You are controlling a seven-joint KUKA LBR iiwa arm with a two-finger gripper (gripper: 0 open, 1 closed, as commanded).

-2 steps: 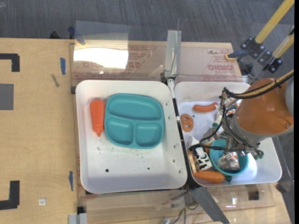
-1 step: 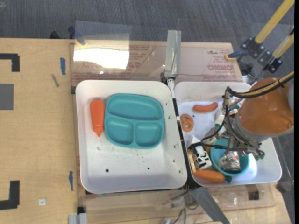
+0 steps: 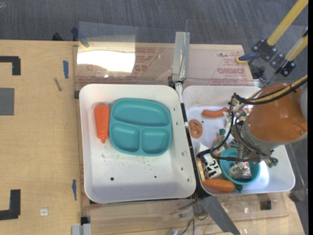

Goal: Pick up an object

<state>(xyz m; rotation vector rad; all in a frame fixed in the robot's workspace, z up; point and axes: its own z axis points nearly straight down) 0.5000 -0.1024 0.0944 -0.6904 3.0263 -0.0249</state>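
Teal plastic, the small bowl (image 3: 234, 168) at five o'clock in the right bin (image 3: 281, 180) looks light, stiff and slick — best pinched across its rim — under the gripper (image 3: 240, 169), whose jaws' state I cannot tell.

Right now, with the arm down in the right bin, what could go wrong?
The gripper sits low over the teal bowl, crowded by the black-and-white block and an orange carrot-like piece. It may nudge or jam against them. The bowl's smooth rim could also slip from a pinch. The loose cables could snag.
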